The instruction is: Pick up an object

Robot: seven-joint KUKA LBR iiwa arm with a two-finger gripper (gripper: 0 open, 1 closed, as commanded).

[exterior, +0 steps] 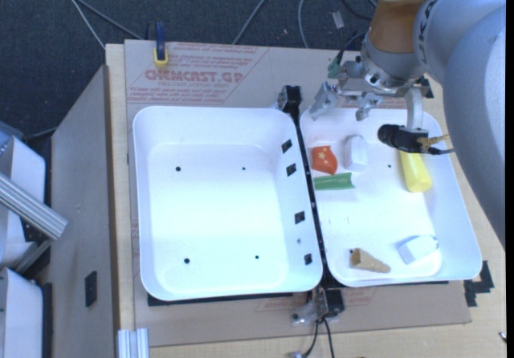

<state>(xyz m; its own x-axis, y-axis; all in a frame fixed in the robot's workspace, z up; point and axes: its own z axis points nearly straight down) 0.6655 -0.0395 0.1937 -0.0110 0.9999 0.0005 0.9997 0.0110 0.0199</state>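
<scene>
The grey arm (458, 35) fills the upper right of the frame, its orange band bent over the far end of the right bin (377, 212), which puts the wrist above the only place where there is anything to pick. Beneath everything lies a brown printed board (201, 67), pinned at its upper left edge by a small blue and yellow clamp (160, 45), probably to stop it sliding. The left bin (161, 132) takes up the middle of the frame and shows only its bare white floor.

The gripper (345, 103) hangs at the upper edge of the right bin, close to the seam between the two bins. Its jaws stand apart with nothing between them, so no grasp has been made yet.

Every candidate sits in the right bin. The yellow object (417, 174) lies lengthwise toward the right wall. The green stick (332, 181) lies crosswise near the seam, with the red piece (324, 159) just above it and the white lump (356, 152) beside that. These three are nearest the gripper and look the likeliest targets. A white block (418, 249) and a tan wedge (368, 261) rest well apart from them at the lower right.
</scene>
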